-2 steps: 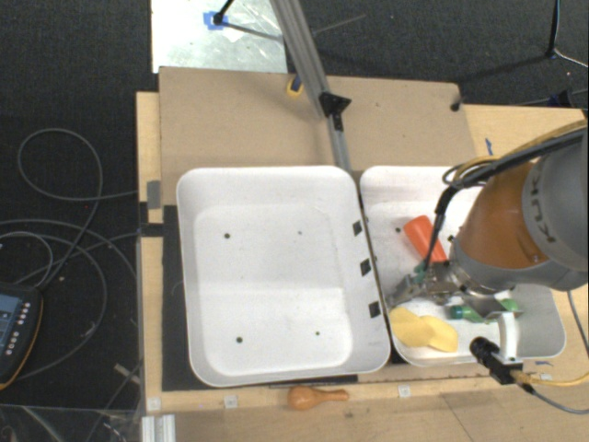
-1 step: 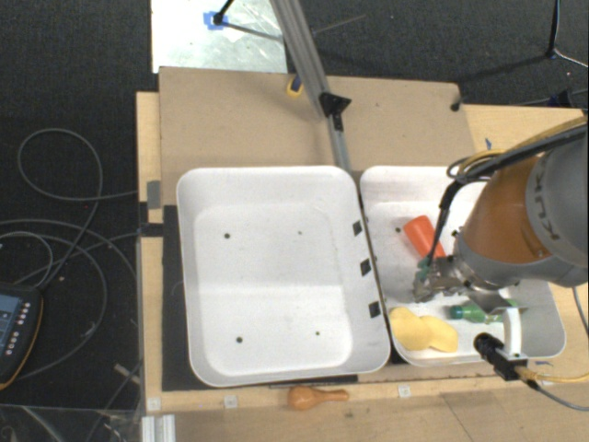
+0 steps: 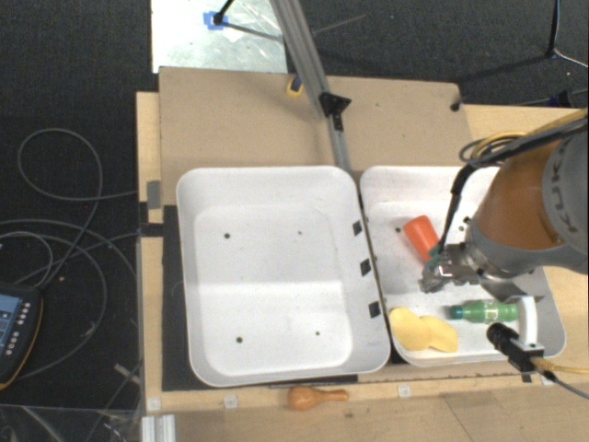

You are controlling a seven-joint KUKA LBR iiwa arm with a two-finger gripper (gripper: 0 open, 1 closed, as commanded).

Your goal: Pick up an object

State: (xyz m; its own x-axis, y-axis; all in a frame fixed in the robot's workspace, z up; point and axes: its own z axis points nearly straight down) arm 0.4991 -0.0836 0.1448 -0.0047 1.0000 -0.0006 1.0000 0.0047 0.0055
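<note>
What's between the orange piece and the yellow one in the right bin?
In the camera view, the claw sits between the orange piece and the yellow one, over bare bin floor.

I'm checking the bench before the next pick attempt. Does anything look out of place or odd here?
One thing: a small tan pear-shaped object lies outside both bins, on the bench's front edge below the left white bin. The orange cylinder, green bottle and yellow lumpy object all lie inside the right white bin.
</note>
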